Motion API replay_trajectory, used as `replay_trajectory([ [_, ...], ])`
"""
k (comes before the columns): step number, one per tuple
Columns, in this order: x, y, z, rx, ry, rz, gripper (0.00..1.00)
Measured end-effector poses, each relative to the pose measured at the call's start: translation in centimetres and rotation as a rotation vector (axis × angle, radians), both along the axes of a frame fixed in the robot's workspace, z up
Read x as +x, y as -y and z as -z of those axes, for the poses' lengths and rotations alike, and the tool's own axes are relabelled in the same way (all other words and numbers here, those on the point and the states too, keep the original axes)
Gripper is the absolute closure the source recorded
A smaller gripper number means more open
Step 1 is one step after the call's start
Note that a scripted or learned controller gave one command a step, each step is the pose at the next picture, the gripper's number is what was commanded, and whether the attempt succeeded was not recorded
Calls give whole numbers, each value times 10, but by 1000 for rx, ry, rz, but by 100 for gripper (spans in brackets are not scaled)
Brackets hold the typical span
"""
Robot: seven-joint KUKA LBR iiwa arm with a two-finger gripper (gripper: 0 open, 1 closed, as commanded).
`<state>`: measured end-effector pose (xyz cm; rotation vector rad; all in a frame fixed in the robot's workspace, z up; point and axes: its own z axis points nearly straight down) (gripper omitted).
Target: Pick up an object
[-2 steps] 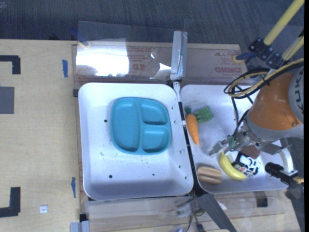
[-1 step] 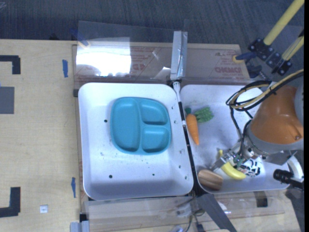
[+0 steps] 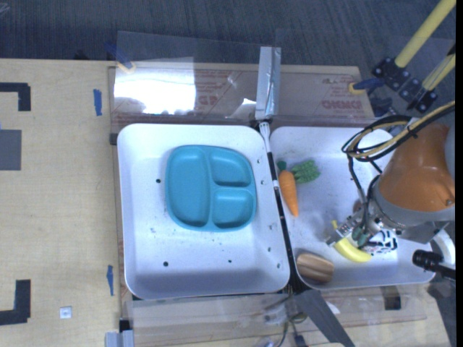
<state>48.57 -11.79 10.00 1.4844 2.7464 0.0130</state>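
In the right bin [image 3: 318, 194] lie a toy carrot [image 3: 289, 191] with a green top [image 3: 305, 170] near the left wall, a brown wooden piece [image 3: 315, 267] at the front edge, and a yellow banana [image 3: 352, 251] toward the front right. My gripper [image 3: 359, 231] hangs directly over the banana, its tip down at the fruit. A black-and-white object [image 3: 385, 243] shows just right of the gripper, partly covered by the arm. The orange wrist band [image 3: 416, 172] hides the bin's right side.
The left bin [image 3: 137, 215] holds a blue divided plate [image 3: 211, 187]. A clear plastic sheet and cardboard [image 3: 217, 96] stand behind both bins. Black and yellow cables [image 3: 369, 139] loop over the right bin's back.
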Motion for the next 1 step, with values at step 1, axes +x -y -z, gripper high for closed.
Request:
replay_trajectory([
  [1,97,-52,-89,4,-9,68,100],
])
